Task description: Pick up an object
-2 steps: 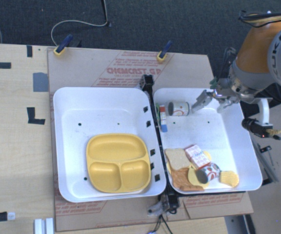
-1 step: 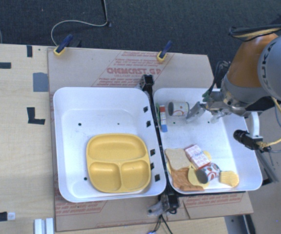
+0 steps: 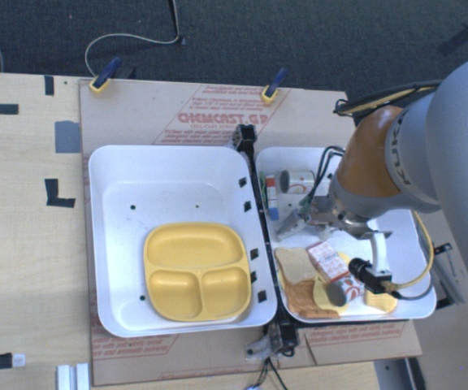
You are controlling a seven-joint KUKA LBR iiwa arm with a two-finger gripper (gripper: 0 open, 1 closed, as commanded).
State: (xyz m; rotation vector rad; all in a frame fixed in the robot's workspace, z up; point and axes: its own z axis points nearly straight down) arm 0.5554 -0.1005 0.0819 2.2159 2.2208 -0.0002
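- Where the bench edge runs closest to you, the right bin (image 3: pixel 426 305) holds a heap at its near end: a tan slice like toast (image 3: pixel 297 266), a yellow piece (image 3: pixel 380 302) against the near-right corner, and a small white-and-red carton (image 3: pixel 330 261) lying tilted across them. Its print is too small to read.
- Beside it in the left bin (image 3: pixel 104 218) you see a yellow divided plate (image 3: pixel 195 270), three compartments, sitting flat toward the near side.
- Over the middle of the right bin hangs the gripper (image 3: pixel 305 214), below the orange band of the arm (image 3: pixel 380 165); you cannot tell how its jaws stand, since the wrist covers them.
- Farther in, against the far wall of that bin, lies a small white item (image 3: pixel 292 182) with red marks, unreadable.
- Beyond both bins, the cardboard sheet (image 3: pixel 210 116) reads "CHEMCAST GP" in red letters.
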